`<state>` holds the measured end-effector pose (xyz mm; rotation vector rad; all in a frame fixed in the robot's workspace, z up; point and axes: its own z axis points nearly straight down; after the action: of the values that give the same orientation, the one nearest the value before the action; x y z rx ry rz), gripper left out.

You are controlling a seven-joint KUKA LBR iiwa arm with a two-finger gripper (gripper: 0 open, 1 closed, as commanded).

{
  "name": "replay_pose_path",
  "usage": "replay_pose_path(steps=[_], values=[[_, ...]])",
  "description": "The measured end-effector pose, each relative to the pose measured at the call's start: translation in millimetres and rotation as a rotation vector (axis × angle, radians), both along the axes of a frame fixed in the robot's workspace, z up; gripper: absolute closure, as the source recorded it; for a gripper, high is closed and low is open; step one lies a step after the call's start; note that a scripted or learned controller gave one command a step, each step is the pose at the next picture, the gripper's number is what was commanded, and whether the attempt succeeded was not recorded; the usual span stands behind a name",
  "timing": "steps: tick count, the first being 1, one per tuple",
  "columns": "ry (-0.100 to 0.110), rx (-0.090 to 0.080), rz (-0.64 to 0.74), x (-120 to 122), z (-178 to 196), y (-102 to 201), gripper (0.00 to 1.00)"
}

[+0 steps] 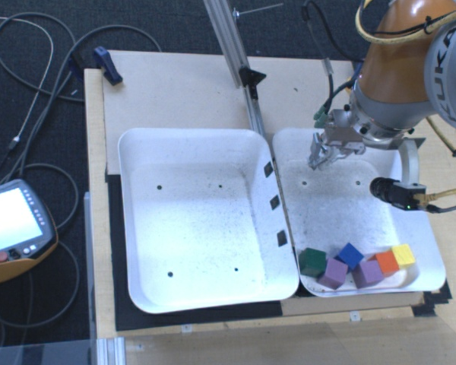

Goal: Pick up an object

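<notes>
Several small blocks lie along the near edge of the right bin (319, 211): a green one (313, 261), a purple one (335, 272), a blue one (349, 255), a second purple one (368, 273), an orange one (387, 263) and a yellow one (403, 255). My gripper (320, 157) hangs over the far part of the right bin, well away from the blocks. Nothing shows between its tips.
The left bin (190, 219) lies beside the right one, with a row of black clips (274, 201) between them. A metal pole (228, 36) slants up from behind the bins. A teach pendant (11, 230) and cables lie on the floor at left.
</notes>
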<state>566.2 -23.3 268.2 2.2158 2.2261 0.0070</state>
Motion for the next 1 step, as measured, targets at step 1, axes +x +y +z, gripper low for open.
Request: replay_pose_path(steps=[1], values=[[-0.003,-0.001,0.0,-13.5,37.0,24.2,1.0]])
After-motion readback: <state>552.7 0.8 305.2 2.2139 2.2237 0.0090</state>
